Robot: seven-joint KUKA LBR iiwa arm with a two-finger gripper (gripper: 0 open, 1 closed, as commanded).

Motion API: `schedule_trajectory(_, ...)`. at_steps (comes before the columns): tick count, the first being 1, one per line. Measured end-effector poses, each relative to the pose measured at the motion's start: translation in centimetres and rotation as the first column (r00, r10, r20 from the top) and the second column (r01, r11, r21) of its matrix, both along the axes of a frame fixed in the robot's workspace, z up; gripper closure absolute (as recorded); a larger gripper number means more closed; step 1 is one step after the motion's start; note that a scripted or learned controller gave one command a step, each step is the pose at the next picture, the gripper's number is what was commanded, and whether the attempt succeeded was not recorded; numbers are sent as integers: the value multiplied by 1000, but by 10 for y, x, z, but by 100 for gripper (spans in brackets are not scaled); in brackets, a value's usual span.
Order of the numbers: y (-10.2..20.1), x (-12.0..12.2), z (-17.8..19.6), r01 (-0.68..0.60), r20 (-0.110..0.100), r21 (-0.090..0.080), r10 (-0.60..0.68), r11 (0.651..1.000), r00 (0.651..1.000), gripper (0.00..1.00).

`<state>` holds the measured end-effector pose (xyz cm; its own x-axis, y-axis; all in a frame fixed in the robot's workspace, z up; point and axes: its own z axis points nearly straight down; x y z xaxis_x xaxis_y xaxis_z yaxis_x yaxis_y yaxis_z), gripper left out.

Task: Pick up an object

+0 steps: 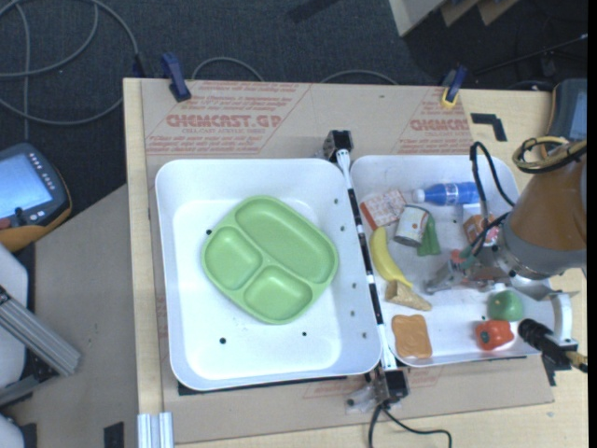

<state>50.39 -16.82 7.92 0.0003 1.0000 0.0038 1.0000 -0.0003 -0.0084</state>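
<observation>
The tabletop (233, 110) carries two white bins side by side. The left bin (187, 203) holds a green divided plate (270, 259) lying flat near its middle. The right bin (392, 171) holds a clutter of small things: a banana (384, 259) along its left wall, a slice of bread (411, 336) near the front left corner, a blue bottle (448, 193) at the back, a silver can (411, 225) just beside a red-and-white packet (382, 207), a green ball (506, 304) and a red tomato-like piece (495, 334) toward the front right. The arm (550, 222) reaches in from the right, and its hand (466, 271) sits low over the middle of the right bin, near the green ball. Whether the hand is released or clenched cannot be told.
</observation>
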Motion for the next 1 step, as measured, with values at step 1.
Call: schedule_trajectory(1,-42,62,20,-2,14,-8,2,1000,1000,0)
